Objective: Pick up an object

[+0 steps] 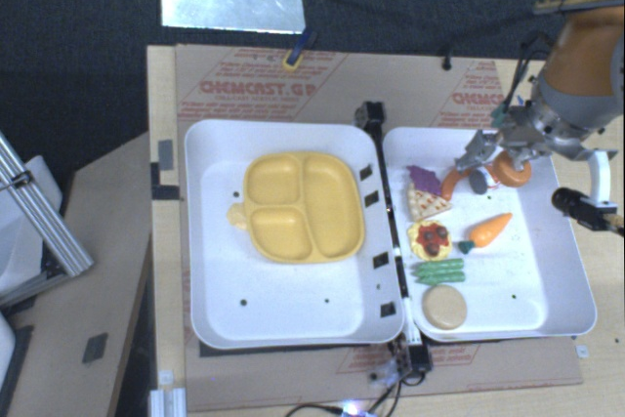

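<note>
**Gripper low over the far end of the right bin, toy food lying toward the near left**

The grey two-finger gripper sits low over the far part of the right shallow white bin. Whether its fingers are apart or together cannot be made out; nothing is seen held between them.

Objects nearest the fingers: a small orange-red curved piece lies touching or just beside the gripper's left side, and a round orange-and-white piece lies just beside its right, close to the arm body. Which of the two sits closer cannot be settled from this angle.

The remaining candidates lie toward the bin's near end. A purple toy piece and a tan wedge like a pizza slice lie close to the central divider. An orange toy carrot lies apart from its neighbours, long axis slanting from near-left up to far-right. Below these are a round piece with red topping, a green bean-like strip lying across the bin, and a flat beige disc.

Judgement: the carrot offers the most open room; a grasp across its short width looks feasible. The purple and wedge pieces crowd the divider wall, limiting finger clearance.

The left shallow white bin holds a yellow compartmented plastic tray.
</note>
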You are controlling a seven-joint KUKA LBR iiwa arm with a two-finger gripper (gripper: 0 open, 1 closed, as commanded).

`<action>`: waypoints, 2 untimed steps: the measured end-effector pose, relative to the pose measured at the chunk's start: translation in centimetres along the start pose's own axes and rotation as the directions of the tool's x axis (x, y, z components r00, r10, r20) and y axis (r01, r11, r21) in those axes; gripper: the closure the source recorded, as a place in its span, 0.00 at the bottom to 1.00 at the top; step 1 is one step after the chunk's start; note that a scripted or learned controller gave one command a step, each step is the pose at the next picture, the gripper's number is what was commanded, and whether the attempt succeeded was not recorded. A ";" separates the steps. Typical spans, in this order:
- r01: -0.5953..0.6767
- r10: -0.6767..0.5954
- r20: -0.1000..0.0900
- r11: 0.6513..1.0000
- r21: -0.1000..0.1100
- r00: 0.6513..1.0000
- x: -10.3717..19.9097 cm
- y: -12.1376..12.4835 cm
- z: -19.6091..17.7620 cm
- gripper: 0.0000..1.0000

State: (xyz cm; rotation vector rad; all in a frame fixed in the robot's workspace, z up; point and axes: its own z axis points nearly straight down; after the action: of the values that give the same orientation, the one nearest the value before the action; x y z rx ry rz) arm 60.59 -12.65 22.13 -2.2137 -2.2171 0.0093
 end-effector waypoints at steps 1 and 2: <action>0.002 -0.002 0.002 1.000 -0.011 1.000 0.0 0.2 -0.7 0.00; 0.000 0.000 0.001 1.000 -0.007 1.000 -0.3 0.4 5.6 0.00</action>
State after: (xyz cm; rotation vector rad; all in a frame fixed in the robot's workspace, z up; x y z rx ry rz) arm 60.98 -12.94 16.55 -2.2183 -2.2210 0.0031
